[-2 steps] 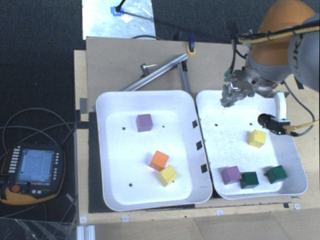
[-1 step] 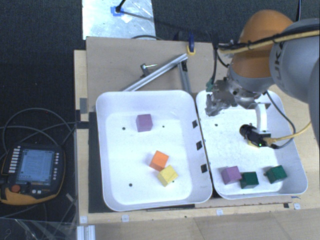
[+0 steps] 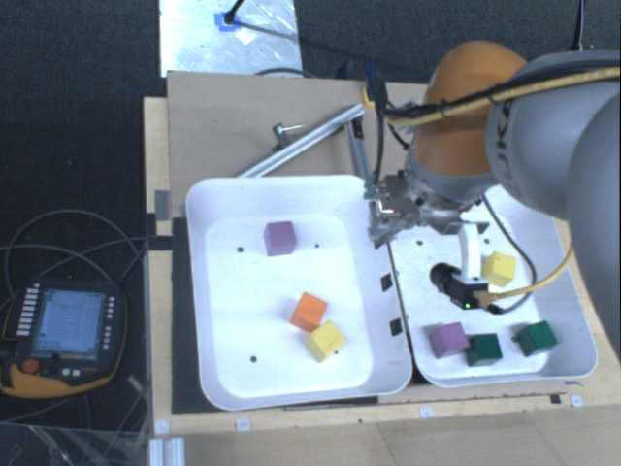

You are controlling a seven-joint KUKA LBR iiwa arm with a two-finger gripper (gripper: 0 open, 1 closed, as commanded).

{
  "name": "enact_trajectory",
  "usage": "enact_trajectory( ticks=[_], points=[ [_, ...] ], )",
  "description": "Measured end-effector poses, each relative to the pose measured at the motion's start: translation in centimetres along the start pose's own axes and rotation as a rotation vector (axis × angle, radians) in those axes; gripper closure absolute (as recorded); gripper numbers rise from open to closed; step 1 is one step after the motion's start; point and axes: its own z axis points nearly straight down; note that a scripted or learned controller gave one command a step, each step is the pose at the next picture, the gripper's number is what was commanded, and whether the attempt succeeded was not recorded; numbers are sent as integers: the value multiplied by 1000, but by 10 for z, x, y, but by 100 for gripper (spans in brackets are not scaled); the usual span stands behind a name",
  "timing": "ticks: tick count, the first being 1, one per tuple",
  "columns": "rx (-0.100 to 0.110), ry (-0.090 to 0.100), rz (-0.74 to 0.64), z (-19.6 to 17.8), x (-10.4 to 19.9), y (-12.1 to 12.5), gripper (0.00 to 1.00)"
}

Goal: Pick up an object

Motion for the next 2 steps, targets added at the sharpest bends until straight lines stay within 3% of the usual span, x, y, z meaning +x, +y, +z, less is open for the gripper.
enact_trajectory(
  ticks=[1,2],
  points=[
    [-3,1,-1,-15,48,-25,100],
    [-3,-1,6,-15,45,-24,0]
  ],
)
